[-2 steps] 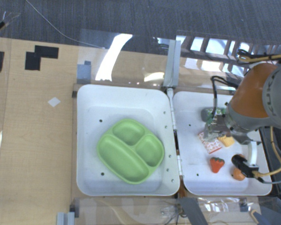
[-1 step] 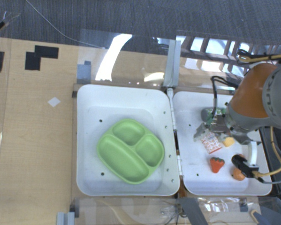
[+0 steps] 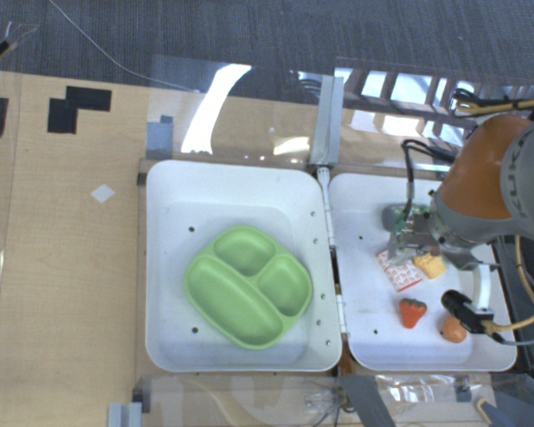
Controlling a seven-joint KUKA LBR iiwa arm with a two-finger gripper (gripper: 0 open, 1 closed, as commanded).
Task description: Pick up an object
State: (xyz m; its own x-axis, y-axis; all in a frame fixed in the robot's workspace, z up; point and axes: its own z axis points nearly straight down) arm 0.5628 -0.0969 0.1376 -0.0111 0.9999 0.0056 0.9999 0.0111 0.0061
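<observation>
We are at the reach-and-descend step. Our gripper (image 3: 406, 242) hangs low in the right bin (image 3: 359, 329), near its middle toward the far edge, just above a red-and-white packet (image 3: 400, 272) with a yellow block (image 3: 431, 266) just beside it. We cannot tell the claw's state from here. A strawberry (image 3: 412, 312) and an orange piece (image 3: 454, 329) lie nearer the front edge. The left bin (image 3: 167, 248) holds a green tray (image 3: 248, 286). Next, we judge, comes settling onto the packet and closing on it.

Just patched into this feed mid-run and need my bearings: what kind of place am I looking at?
Probably a robotics lab pick-and-place cell, not a kitchen: a wooden bench carries two white bins, the left bin holding a green divided plate, the right bin toy food such as a strawberry, with the gripper over it.
</observation>
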